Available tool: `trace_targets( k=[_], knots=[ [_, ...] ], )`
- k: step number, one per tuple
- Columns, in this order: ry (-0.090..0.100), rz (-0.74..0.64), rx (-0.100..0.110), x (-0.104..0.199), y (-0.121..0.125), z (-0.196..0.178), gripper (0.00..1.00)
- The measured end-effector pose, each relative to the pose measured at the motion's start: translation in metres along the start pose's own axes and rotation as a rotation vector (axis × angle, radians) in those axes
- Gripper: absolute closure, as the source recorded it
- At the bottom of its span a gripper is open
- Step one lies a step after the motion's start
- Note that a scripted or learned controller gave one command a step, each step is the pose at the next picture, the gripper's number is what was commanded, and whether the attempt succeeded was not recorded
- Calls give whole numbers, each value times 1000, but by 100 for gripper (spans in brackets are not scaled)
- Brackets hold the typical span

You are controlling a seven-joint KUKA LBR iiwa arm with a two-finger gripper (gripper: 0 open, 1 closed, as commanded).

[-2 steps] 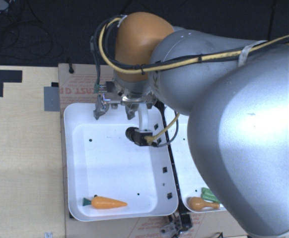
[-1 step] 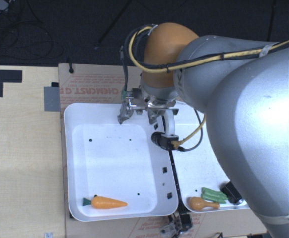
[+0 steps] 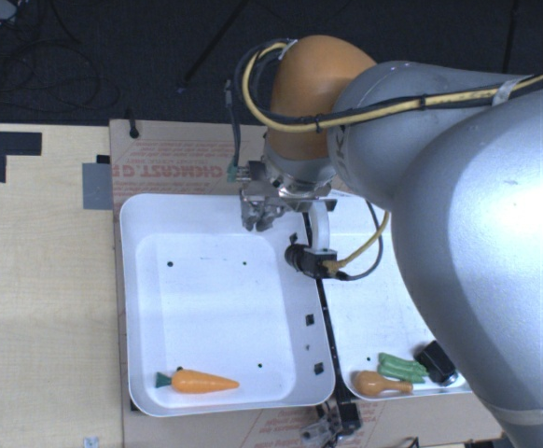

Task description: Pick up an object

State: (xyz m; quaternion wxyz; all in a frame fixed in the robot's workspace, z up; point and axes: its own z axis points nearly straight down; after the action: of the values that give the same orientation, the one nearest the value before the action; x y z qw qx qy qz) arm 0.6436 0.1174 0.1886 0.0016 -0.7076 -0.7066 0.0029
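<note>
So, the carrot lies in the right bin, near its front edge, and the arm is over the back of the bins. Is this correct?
Not quite. The camera view shows the carrot in the left bin, not the right one. The rest holds: it lies near the front edge, and the arm is over the back of the bins.

Two white bins sit side by side, the left bin (image 3: 141,250) holding one carrot (image 3: 201,381), the right bin (image 3: 365,315) one pear-shaped orange piece (image 3: 380,385), one green pod (image 3: 402,368) and one black object (image 3: 437,362).

One fixed camera looks down slantwise on two bins (image 3: 132,250).
</note>
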Motion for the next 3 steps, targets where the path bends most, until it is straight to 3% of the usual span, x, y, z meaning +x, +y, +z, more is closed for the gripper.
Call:
trace_targets(
  k=[1, 2, 3],
  knots=[
    [2, 1, -16, -14, 1, -124, 100],
    [2, -1, -13, -31, -1, -219, 100],
    [2, 2, -3, -63, -70, -265, 100]
  ],
)
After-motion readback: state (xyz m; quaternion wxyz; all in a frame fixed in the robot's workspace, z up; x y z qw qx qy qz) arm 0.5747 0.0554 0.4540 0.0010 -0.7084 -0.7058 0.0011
